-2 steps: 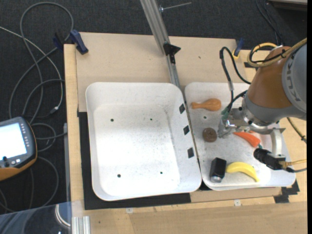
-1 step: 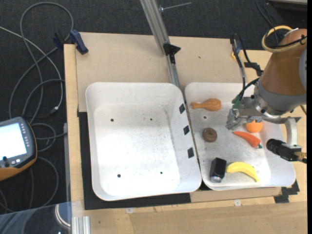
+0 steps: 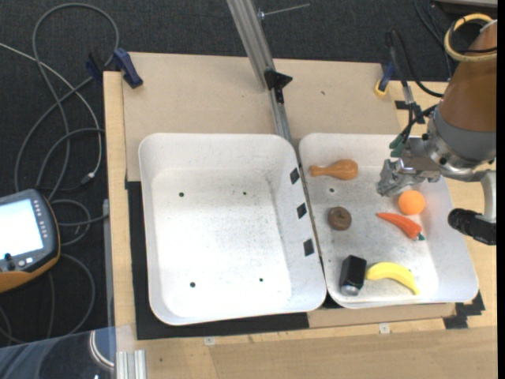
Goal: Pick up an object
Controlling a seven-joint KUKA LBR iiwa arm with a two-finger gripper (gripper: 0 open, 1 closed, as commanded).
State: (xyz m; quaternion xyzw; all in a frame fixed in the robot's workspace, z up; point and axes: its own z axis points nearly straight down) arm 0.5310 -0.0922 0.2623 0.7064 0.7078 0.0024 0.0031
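The right bin [image 3: 454, 271] holds several small objects: a tan drumstick-shaped toy [image 3: 334, 170], a brown round piece [image 3: 340, 218], an orange ball [image 3: 411, 203], an orange carrot [image 3: 401, 224], a yellow banana [image 3: 392, 275] and a black block [image 3: 352, 274]. My gripper [image 3: 392, 181] hangs over the upper right part of that bin, just left of and above the orange ball. I see nothing held between its fingers.
The left bin [image 3: 158, 164] lies beside the right one. A slanted metal pole [image 3: 254, 38] rises from between the bins toward the top. Blue clamps [image 3: 126, 67] sit at the bench's far corners. Cables and a pendant [image 3: 24, 231] lie off the bench at left.
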